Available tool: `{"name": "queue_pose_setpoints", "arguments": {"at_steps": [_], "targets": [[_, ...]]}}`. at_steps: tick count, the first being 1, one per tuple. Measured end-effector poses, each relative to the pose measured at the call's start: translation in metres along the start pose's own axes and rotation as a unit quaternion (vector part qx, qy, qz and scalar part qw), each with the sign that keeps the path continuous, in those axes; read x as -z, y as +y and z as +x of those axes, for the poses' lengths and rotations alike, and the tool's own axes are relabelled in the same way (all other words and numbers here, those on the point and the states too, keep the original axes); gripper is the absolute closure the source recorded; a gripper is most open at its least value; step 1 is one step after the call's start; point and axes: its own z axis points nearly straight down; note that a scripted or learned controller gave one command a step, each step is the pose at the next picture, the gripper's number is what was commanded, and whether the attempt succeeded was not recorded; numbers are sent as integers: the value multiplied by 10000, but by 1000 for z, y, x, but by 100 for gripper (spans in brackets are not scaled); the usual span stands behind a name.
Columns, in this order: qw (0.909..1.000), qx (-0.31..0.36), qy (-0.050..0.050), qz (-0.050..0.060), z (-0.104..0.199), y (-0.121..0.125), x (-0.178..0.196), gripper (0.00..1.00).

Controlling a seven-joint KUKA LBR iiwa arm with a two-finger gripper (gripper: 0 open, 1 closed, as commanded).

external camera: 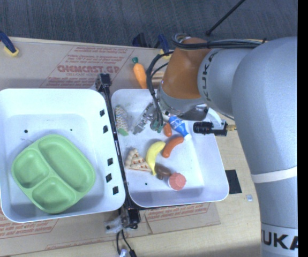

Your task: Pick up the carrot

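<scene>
Fixed overhead camera, slanted down, both bins [4,143]

Dark grey carpet floor [62,9] lies beyond the bench [234,165], whose tan top carries printed cardboard sheeting [84,63]; a blue clamp [6,42] grips the bench's far left corner, under even light

1. We see the left bin [14,106] holding a green tray [53,173].
2. We see the right bin [210,165] with a banana [154,154], sausage [172,146], sandwich wedge [136,161] and corn cob [122,120].
3. We see the carrot [139,74] on cardboard [62,63], just outside the right bin's far rim.
4. We see the gripper [149,118] low in the right bin, near the corn cob.
</scene>
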Motion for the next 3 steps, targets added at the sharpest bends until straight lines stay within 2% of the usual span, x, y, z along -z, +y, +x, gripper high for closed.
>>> {"name": "queue_pose_setpoints", "arguments": {"at_steps": [1,2,3], "targets": [[10000,-80,14,3,17,-62,61,100],[9627,-2705,30,13,70,-74,76,100],[9328,-3603,34,17,142,-33,89,100]]}}
